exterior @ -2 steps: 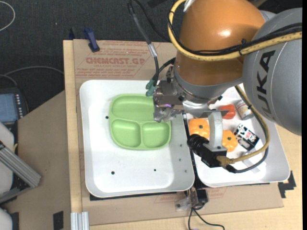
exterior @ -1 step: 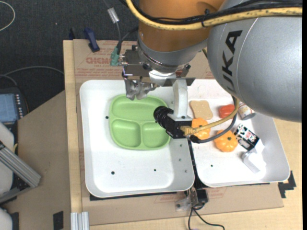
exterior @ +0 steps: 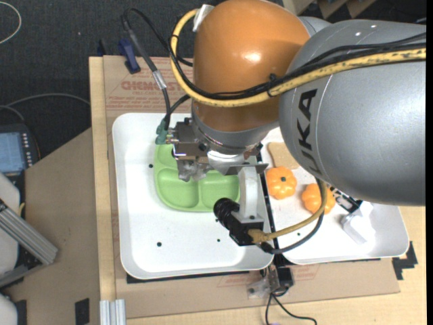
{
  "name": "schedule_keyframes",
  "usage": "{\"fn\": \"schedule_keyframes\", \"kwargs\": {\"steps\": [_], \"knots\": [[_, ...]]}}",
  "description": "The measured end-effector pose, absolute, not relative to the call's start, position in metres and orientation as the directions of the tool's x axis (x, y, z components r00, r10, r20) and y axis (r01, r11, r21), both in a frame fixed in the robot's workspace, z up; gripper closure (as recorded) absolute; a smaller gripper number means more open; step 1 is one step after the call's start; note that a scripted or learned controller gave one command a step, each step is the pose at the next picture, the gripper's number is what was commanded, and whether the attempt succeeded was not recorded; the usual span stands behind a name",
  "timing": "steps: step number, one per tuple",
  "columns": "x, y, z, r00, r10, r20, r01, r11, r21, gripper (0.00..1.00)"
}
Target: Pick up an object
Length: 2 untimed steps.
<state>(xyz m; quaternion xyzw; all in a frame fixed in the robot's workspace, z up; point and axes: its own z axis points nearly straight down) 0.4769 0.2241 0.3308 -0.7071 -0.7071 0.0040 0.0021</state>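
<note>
Over shallow white left bin (exterior: 135,202), above pale green sectioned plastic tray (exterior: 177,188): pincer (exterior: 193,171), grip state impossible to tell.

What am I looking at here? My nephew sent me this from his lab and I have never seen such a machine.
The big grey and orange shape is a robot arm, seen from a single camera fixed above the bench and looking down at a slant. The arm reaches in from the right, so its bulk hides much of the scene. Below it sit two shallow white bins: the left bin holds a green divided tray, and the right bin holds two small orange pumpkin-like objects and a white piece. The arm's wrist hangs over the green tray, but its gripper is hidden, so I cannot tell whether anything is held.
</note>
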Motion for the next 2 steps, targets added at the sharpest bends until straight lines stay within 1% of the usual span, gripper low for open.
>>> {"fn": "schedule_keyframes", "kwargs": {"steps": [1,2], "knots": [[0.480,0.224,0.417,-0.002,1.000,0.005,1.000,0.002,0.010,1.00],[0.478,0.224,0.303,0.001,1.000,-0.005,1.000,-0.001,-0.011,1.00]]}}
